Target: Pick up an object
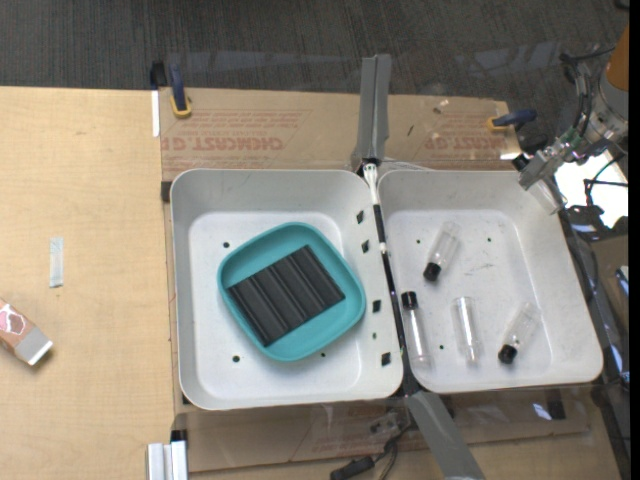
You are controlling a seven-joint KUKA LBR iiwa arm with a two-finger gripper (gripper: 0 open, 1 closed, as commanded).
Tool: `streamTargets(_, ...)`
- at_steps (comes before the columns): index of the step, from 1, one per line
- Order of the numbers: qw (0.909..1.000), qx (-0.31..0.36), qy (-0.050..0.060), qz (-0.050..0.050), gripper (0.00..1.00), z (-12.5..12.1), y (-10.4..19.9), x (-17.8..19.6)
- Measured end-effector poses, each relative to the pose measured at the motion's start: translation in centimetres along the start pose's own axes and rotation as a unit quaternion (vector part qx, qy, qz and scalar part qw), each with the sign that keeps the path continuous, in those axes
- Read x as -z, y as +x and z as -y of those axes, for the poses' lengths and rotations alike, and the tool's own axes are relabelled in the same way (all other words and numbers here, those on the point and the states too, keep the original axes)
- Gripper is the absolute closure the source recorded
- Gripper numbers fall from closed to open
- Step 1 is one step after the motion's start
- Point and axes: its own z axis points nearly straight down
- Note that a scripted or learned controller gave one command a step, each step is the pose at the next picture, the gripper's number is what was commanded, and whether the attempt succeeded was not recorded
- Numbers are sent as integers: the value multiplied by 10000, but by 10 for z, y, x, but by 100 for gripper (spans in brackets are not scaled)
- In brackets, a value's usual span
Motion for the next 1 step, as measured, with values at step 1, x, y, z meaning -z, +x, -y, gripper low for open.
streamTargets(1,10000,41,4,-8,100,-26,54,27)
